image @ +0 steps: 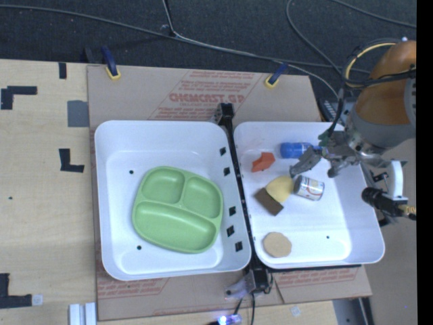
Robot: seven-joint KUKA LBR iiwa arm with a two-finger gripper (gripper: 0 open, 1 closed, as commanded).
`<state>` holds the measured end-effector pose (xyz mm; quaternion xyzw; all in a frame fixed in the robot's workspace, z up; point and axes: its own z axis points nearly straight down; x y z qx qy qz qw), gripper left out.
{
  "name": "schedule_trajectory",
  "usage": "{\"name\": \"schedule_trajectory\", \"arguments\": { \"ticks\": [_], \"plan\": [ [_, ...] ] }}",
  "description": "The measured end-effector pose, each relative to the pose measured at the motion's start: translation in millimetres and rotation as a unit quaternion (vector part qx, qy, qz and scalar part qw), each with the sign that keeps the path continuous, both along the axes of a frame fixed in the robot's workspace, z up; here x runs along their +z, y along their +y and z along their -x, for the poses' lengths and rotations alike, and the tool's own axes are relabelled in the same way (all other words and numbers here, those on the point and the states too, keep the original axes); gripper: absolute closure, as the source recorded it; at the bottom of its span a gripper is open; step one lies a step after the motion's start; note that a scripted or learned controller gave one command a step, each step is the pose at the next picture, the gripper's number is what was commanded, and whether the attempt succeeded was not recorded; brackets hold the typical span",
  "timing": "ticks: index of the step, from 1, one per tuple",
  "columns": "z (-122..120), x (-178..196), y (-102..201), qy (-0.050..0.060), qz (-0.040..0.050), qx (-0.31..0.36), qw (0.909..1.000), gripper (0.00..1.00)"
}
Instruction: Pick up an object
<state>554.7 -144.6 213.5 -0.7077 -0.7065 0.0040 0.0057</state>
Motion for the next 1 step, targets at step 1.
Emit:
{"name": "schedule_trajectory", "arguments": {
  "ticks": [1],
  "plan": [
    [-2.8, 6.6, 0.3, -0.006, 0.0010, 0.002, 1.0000, 0.00]
  ]
}}
